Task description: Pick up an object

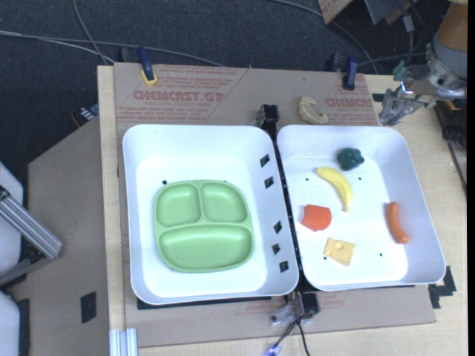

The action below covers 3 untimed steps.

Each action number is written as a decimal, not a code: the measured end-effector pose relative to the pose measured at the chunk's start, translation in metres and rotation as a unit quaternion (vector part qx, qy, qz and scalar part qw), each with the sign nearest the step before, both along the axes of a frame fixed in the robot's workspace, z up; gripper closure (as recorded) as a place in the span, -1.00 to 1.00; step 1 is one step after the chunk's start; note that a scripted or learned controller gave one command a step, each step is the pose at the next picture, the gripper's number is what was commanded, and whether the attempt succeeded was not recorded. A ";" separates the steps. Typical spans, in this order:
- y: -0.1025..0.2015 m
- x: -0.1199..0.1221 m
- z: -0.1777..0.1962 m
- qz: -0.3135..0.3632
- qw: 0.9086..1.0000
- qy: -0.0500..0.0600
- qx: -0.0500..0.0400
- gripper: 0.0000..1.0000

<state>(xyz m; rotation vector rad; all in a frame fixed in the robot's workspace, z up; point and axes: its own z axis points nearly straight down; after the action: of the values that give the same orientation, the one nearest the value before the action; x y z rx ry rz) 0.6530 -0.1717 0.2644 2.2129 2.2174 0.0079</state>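
The yellow cheese wedge (pixel 340 251) lies near the right bin's (pixel 420 221) front edge, with a red piece (pixel 317 217) and banana (pixel 338 186) behind it, a sausage (pixel 397 222) by the right wall and a dark green piece (pixel 349 158) toward the back. The gripper (pixel 394 108) hangs just beyond that bin's back right corner; whether its fingers are apart cannot be told. A green divided plate (pixel 203 225) fills the left bin (pixel 141 199)

arm: upper right, reaching in | gripper (pixel 391 113): low, pointing down-left
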 end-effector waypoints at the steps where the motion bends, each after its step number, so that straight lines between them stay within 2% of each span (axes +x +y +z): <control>1: 0.000 0.001 0.028 0.000 1.000 0.003 0.001 1.00; 2: 0.047 -0.002 0.007 0.001 1.000 0.007 0.003 1.00; 3: 0.097 -0.015 -0.009 0.001 1.000 0.007 0.003 1.00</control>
<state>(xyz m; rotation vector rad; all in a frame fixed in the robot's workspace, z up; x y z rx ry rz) 0.6378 -0.0745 0.2552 2.2192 2.2304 -0.0015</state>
